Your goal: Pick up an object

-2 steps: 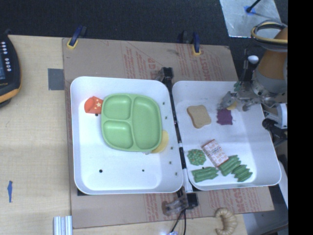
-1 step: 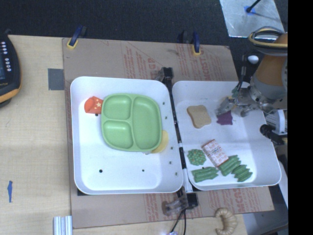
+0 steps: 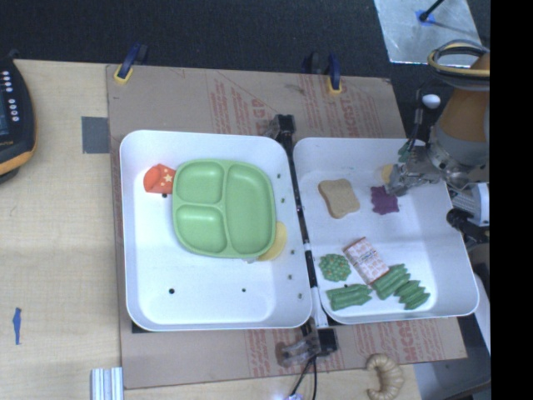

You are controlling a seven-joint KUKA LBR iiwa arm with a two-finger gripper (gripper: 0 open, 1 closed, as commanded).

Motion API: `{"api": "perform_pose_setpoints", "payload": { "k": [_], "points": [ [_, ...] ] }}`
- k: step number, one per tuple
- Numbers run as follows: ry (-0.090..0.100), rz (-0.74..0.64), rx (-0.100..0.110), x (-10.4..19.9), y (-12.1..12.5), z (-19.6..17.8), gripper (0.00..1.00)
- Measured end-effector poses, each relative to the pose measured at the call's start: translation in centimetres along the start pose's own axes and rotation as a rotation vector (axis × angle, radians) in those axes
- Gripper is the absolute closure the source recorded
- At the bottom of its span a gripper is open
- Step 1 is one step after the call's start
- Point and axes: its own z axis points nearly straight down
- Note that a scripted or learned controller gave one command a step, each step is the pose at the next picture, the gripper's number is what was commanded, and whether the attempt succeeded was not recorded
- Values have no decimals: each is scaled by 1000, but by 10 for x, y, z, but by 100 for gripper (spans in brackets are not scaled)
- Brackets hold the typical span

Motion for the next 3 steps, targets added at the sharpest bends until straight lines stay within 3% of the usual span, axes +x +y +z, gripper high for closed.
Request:
{"api": "perform_pose_setpoints", "payload": {
  "k": [1,2,3],
  "points": [
    [0,0,0,0,0,0,0],
    [1,1,0,-1,-13,11,0],
    [-1,1,-3,-2,-12,-2,100]
  ]
}}
